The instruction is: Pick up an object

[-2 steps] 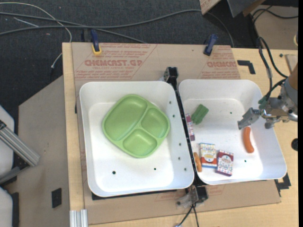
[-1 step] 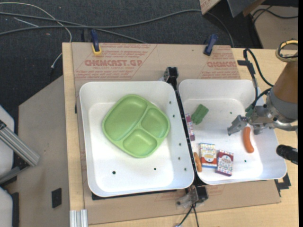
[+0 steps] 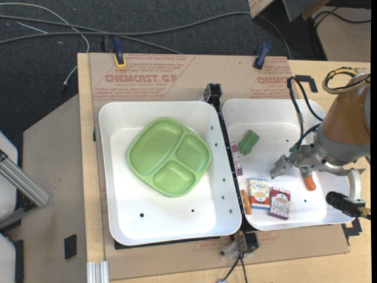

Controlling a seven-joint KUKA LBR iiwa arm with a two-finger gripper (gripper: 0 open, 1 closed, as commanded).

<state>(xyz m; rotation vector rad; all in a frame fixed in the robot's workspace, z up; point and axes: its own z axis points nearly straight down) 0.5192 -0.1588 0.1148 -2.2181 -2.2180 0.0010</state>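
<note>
My gripper (image 3: pixel 293 172) hangs over the right bin (image 3: pixel 268 111), near its middle right, and looks open with nothing between its fingers. One grey finger (image 3: pixel 278 168) points down and to the left. A small orange object (image 3: pixel 310 183) lies right beside the gripper's other side. Two small printed boxes lie in front of the gripper: a yellow-and-white one (image 3: pixel 258 193) and a red-and-white one (image 3: pixel 280 203). A green block (image 3: pixel 248 141) lies toward the back left of this bin.
The left bin (image 3: pixel 112 158) holds a green divided plate (image 3: pixel 169 156). A purple-and-white strip (image 3: pixel 237 158) and a thin orange stick (image 3: pixel 246 201) lie along the right bin's left wall. Cables (image 3: pixel 297 108) loop over the right bin's back corner.
</note>
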